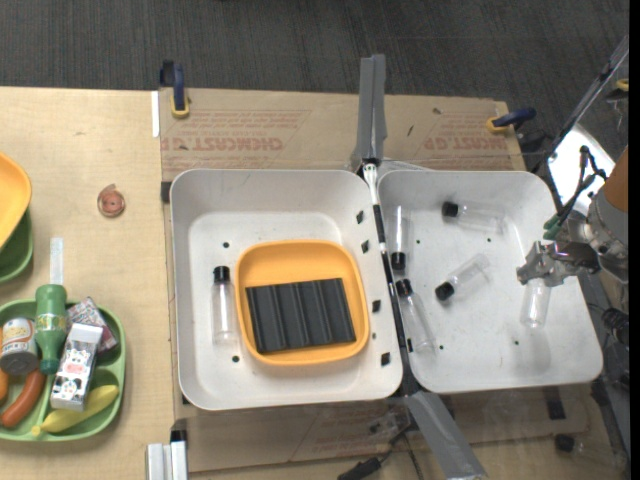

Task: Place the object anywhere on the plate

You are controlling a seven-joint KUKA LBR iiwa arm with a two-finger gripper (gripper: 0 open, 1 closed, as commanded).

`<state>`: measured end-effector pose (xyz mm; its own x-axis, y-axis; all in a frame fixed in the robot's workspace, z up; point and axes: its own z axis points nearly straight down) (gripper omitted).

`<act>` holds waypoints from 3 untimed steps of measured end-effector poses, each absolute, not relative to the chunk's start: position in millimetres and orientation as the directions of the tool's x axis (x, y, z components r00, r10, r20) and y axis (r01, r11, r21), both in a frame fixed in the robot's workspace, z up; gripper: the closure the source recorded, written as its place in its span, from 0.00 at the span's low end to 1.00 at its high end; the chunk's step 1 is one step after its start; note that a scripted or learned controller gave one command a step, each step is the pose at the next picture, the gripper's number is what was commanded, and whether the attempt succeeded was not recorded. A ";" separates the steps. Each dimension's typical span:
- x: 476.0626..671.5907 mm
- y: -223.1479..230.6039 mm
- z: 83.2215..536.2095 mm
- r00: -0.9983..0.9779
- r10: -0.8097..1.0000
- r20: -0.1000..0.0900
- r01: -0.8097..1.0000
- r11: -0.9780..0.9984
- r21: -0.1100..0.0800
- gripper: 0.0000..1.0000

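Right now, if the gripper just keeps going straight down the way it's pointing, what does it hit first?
Most likely the clear vial lying right under the gripper in the right bin, though depth is hard to judge from above.

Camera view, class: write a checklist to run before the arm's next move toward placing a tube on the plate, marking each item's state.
1. The orange square plastic plate sits in the left white bin: ok.
2. Its dark ribbed centre has nothing on it: ok.
3. The gripper hangs over the right white bin: ok.
4. The clear plastic tube under the gripper is gripped: cannot tell.
5. The gripper is above the plate: not ok.
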<state>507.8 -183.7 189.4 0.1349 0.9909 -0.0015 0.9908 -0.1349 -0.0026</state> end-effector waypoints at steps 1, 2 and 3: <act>537.6 -209.8 205.8 -0.151 0.988 -0.002 0.988 0.151 0.000 1.00; 586.6 -221.8 238.2 -0.344 0.939 -0.003 0.939 0.344 0.001 1.00; 630.6 -221.2 254.9 -0.543 0.840 -0.004 0.840 0.543 0.001 1.00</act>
<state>630.6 -221.2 254.9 -0.5427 0.8399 -0.0040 0.8399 0.5427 0.0012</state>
